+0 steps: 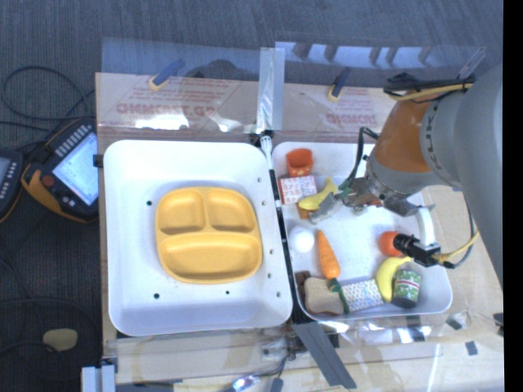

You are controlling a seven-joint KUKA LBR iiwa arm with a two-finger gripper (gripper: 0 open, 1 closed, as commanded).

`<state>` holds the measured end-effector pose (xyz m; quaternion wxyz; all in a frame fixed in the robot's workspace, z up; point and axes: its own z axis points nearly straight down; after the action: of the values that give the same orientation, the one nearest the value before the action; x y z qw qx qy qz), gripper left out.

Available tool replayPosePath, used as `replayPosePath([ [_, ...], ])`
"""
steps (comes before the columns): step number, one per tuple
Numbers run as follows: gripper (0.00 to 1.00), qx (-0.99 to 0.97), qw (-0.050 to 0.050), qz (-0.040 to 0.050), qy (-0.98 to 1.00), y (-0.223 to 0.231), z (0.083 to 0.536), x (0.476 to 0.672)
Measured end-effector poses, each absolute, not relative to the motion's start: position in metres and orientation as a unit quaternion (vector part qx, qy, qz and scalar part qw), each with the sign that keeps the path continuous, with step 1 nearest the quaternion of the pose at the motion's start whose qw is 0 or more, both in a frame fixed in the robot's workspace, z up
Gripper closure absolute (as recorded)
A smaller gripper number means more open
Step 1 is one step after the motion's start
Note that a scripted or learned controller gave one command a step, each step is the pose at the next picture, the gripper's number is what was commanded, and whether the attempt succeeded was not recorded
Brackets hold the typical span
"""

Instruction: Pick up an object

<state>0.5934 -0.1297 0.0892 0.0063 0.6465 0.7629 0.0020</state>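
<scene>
My gripper (333,202) is low in the right bin (359,223), at its upper middle, under the grey wrist with the orange band (406,137). It sits right against a small yellow banana-shaped piece (315,200) that lies beside a red-and-white box (297,189). Whether the yellow piece is inside the gripper is not visible. An orange cup (299,161) stands at the bin's far left corner. A carrot (328,256) and a white ball (303,239) lie just in front of the gripper.
Along the right bin's near side lie a brown piece (320,296), a patterned packet (360,292), a yellow banana (386,278), a green can (407,285) and an orange ball (389,241). The left bin (131,178) holds a yellow divided plate (208,233).
</scene>
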Motion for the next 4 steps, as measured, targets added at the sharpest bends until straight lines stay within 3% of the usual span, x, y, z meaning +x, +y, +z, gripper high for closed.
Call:
replayPosePath([
  [1, 0.00, 0.707, -0.005, -0.0093, 0.707, -0.109, 0.088, 0.640],
  [2, 0.00, 0.728, 0.004, 0.0005, 0.686, -0.103, 0.089, 0.599],
  [3, 0.00, 0.751, 0.004, 0.0022, 0.661, -0.097, 0.089, 0.541],
  [4, 1.00, 0.751, 0.004, 0.0033, 0.661, -0.097, 0.099, 0.542],
])
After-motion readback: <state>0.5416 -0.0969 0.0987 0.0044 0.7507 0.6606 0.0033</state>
